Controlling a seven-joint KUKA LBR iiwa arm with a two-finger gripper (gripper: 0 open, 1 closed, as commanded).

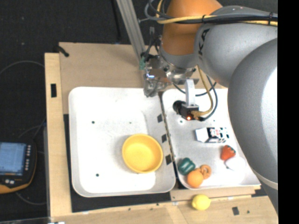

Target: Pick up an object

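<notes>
**Camera view: arm poised over the seam between the bins**

Camera view has the pickable things spread over two bins. A yellow bowl [142, 153] sits upright in the left bin [84, 139], toward its near right corner. In the right bin [243, 183] lie a white box with dark markings [212, 134], a red strawberry-like piece [227, 153] beside it, a green block [186, 164], and an orange fruit [195, 178] touching a smaller orange piece [205, 171]. A yellow lemon [201, 202] rests outside the bins, on the bench [53, 125] in front of the right one.

The gripper [150, 88] hangs at the far end of the divide between the bins, well apart from all of these. From here I cannot tell how its grip is set, and nothing shows in it. Left of the bench lies a handheld pendant [14, 164] with a lit screen.
</notes>
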